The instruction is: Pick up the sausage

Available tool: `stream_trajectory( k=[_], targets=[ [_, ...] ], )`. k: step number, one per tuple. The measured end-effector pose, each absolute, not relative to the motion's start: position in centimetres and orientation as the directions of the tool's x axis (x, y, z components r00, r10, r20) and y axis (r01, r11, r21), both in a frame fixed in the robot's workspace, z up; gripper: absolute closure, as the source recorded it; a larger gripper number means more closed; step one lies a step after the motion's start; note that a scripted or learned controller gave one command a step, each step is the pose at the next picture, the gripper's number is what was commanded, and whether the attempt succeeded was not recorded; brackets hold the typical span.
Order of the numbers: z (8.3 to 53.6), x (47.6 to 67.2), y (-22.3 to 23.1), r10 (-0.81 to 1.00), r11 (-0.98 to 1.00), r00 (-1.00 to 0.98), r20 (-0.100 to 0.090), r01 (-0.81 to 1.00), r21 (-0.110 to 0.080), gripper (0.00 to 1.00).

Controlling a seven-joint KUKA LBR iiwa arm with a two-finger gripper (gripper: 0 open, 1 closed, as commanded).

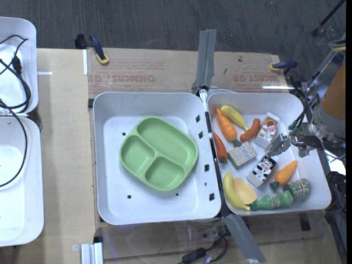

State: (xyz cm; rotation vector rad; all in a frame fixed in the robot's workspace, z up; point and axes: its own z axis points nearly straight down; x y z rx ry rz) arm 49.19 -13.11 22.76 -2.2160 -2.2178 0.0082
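Metal-grey and thin, the tool (282,143) hangs low over the right bin (317,202), just beside that bin's right wall, with its tips pointing toward the bin's middle. At this size I cannot tell whether it is spread or closed, and nothing can be seen caught in it. The arm (335,100) behind it comes in over the same right wall.

Relative to that tool, the sausage (250,130) lies a little way off toward the bin's centre and slightly toward the far wall, with a small red-and-white carton (269,129) sitting between the two. Its long axis runs on a diagonal, the higher end near the carton and the lower end dropping toward a checked block (242,154). A straight reach looks blocked by the carton, so my judgement is that the tool should come down from above, turned to close across the short width.

The sausage itself is a short, slightly curved, glossy orange-red piece with rounded ends. It lies near an orange carrot (225,125) and a yellow banana (234,115), apart from both.
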Motion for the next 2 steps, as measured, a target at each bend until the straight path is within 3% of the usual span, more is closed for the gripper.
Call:
stream_trajectory(
  k=[1, 2],
  targets=[
    [9.3, 56.4, -15.2, 1.0, 0.029, -0.029, -0.001, 1.0, 0.001, 0.0],
    [9.4, 61.2, -9.9, 0.995, 0.099, -0.099, -0.003, 0.995, 0.007, 0.0]
  ],
)
